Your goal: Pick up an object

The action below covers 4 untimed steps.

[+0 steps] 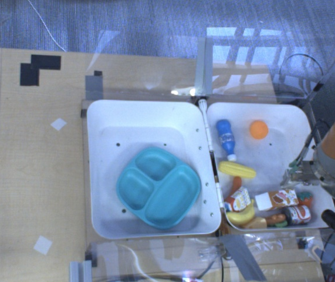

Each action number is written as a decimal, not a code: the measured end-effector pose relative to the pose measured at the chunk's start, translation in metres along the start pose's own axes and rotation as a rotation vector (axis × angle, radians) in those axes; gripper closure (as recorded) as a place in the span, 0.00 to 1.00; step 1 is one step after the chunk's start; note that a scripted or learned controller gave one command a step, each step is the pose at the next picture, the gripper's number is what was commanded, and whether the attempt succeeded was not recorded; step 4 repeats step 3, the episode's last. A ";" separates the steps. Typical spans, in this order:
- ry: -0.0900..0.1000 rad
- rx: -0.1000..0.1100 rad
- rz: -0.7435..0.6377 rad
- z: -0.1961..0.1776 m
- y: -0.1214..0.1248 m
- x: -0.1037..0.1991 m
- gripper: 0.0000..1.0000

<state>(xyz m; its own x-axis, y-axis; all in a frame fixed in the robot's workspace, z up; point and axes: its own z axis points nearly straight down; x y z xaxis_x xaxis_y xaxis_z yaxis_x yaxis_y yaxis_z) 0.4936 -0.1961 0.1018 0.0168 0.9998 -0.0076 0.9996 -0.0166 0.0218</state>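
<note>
The gripper (299, 176) hangs over the right bin (284, 113); whether it is wide or narrow I cannot tell. Below it crowd a carton (277, 199), banana (242, 216) and bottle (225, 137). An orange ball (259, 129) lies apart. A blue plate (158, 186) fills the left bin (102, 157).

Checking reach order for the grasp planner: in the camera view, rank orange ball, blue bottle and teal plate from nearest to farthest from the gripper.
Gripper sits at the right bin's right edge.
1. Orange ball, right bin, upper middle.
2. Blue bottle, right bin, by the divider.
3. Teal plate, left bin, centre.
</note>
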 end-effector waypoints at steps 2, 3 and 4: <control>0.006 0.008 -0.116 0.012 -0.003 -0.003 0.00; 0.007 0.006 -0.321 0.012 -0.002 -0.009 0.00; 0.007 0.006 -0.321 0.012 -0.002 -0.009 0.00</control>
